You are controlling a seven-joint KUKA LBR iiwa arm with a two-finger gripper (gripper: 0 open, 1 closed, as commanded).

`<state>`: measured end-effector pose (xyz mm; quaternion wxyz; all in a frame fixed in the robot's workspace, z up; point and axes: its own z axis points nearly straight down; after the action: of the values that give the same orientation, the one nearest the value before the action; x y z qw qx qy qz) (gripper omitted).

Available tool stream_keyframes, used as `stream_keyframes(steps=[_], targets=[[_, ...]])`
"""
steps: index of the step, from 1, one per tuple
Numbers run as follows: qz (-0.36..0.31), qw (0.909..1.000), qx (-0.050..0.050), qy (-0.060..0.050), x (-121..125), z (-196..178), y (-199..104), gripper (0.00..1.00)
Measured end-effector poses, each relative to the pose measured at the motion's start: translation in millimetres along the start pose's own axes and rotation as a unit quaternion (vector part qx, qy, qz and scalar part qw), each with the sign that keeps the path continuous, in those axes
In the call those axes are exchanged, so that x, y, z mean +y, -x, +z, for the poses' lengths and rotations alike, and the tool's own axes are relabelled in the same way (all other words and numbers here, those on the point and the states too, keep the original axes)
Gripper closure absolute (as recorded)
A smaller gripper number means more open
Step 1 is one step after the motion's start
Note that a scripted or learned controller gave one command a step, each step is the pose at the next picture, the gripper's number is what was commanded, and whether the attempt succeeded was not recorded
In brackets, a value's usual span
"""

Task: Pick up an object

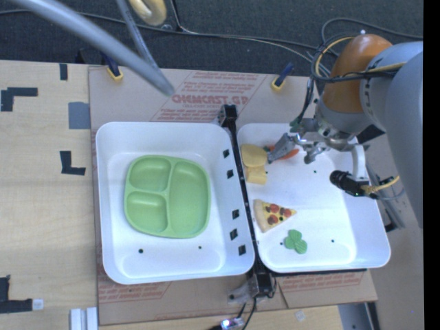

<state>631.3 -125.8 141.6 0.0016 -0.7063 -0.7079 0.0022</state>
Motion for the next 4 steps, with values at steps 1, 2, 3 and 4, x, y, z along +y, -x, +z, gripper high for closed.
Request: stream_keyframes(steps=[1, 2, 3, 4], targets=[[0.001, 1.0, -0.001, 0.003, 0, 52, 0, 0.0], [0.0, 1.0, 0.0, 0.004, 1, 39, -1, 1.0], [0.0, 1.0, 0.0, 0.005, 4, -24, -2, 1.0], [0.0, 1.0, 0.0, 0.005, 4, -78, -2, 1.0]])
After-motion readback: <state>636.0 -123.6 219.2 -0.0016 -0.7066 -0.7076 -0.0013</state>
